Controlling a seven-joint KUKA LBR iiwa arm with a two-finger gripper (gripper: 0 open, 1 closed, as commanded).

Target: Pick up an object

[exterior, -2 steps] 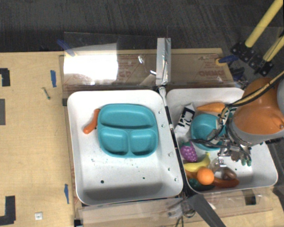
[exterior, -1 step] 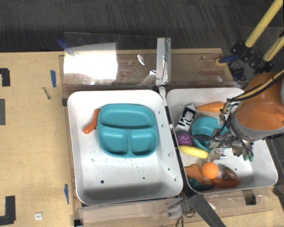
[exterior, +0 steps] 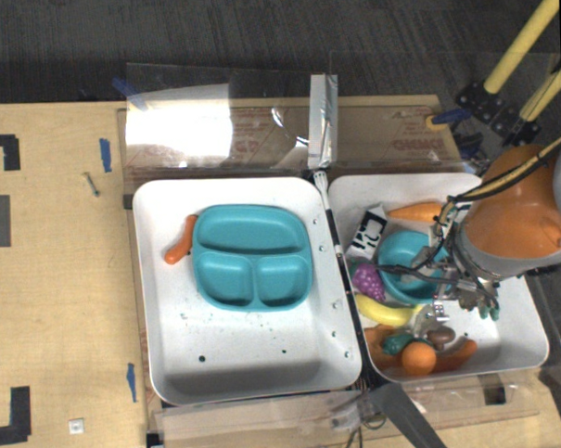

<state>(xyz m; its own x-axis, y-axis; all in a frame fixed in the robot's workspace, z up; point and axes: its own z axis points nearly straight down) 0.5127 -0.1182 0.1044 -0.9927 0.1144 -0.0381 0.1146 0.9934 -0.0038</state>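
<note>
Left bin (exterior: 175,362): teal three-compartment plate (exterior: 252,257), upright; orange carrot-shaped toy (exterior: 179,243) touching its left rim. Right bin (exterior: 527,342): teal bowl (exterior: 403,259), purple grape cluster (exterior: 368,281), banana (exterior: 386,311), orange (exterior: 418,358), black-and-white carton (exterior: 369,233), crowded at the bin's left side. Gripper (exterior: 439,315): low over the banana and orange; finger opening and any hold cannot be determined.
</note>
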